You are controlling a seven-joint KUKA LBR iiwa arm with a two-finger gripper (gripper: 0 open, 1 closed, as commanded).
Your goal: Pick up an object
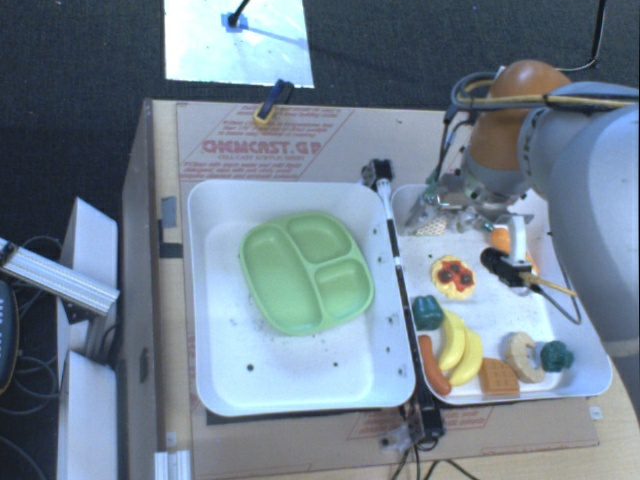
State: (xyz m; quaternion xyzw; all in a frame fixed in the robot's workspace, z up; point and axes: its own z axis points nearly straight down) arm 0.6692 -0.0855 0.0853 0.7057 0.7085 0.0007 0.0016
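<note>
A grey KUKA arm (585, 168) with an orange band (510, 108) reaches in from the right, its gripper (440, 213) low over the far left corner of the right bin (590, 363); whether it is spread or pinched together cannot be told. Just beside it lies a waffle-textured piece (430, 226). Toy foods crowd that bin (mostly along its near edge): a small pizza (454, 277), bananas (458, 346), a sausage (432, 362), a cracker (498, 377), a bagel (521, 356). A green divided plate (306, 272) sits in the left bin (225, 368).
</note>
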